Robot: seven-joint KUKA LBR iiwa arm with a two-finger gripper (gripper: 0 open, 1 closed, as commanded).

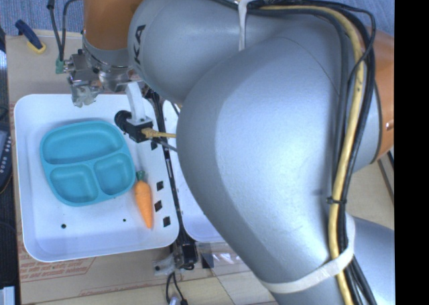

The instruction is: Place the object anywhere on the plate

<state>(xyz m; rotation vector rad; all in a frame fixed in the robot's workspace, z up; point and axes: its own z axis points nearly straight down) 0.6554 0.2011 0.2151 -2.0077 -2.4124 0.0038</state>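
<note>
Beside the right edge of the blue divided plate (87, 161), in the left white bin (33, 230), a toy carrot (143, 203) is seen lying. Above the bin's far rim, the tool (84, 89) is poised; its opening apparently cannot be told

Plate (86, 161) in left bin (33, 230), carrot (143, 203) just right of it, gripper (82, 96) at bin's upper edge.
</note>
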